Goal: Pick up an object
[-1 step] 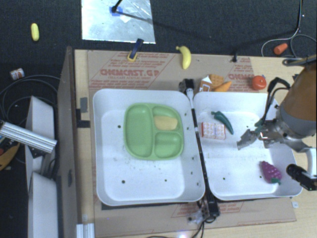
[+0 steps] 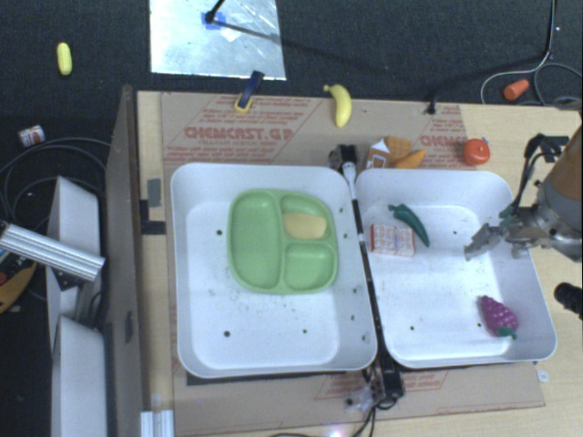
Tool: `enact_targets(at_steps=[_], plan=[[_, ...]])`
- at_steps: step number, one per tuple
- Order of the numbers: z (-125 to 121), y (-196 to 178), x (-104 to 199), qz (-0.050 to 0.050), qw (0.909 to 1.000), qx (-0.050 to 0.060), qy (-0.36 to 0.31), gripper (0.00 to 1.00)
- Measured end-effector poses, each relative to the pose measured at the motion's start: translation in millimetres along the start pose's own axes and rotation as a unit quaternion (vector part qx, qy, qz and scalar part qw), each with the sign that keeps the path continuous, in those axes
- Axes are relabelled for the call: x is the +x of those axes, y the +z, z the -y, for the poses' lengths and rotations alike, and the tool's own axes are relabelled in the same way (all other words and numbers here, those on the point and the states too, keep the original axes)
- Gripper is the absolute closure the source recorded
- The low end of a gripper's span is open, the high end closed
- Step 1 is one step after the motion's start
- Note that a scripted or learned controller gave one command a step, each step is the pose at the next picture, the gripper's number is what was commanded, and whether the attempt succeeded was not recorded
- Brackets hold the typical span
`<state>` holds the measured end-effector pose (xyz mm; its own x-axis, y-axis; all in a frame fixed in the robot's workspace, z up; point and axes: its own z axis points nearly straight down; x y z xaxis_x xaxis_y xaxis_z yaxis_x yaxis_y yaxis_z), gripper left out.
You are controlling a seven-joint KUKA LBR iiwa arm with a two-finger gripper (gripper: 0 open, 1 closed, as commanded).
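The purple grapes (image 2: pixel 498 316) lie near the front right corner of the right bin (image 2: pixel 437 353); they sit just below the gripper (image 2: pixel 483 242), toward the near rim. The green pepper (image 2: pixel 409 222) and small box (image 2: pixel 393 240) lie to its left, the pepper's long axis slanting; whether the gripper is released or clenched I cannot tell, since the tips blur against the white floor.

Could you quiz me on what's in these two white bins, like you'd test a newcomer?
1. True or false: the green tray lies in the left bin.
2. Which lies nearest the gripper? A) purple grapes B) banana C) green pepper
3. What colour is the item in the tray's upper right compartment?

Key: 1 true; 2 A; 3 yellow.
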<state>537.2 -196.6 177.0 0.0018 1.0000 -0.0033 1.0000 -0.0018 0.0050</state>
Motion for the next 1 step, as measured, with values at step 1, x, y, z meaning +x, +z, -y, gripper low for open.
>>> enact_targets(at_steps=[1], plan=[[-78.9, 8.2, 2.0, 0.000, 1.0000, -0.002, -0.005, 0.00]])
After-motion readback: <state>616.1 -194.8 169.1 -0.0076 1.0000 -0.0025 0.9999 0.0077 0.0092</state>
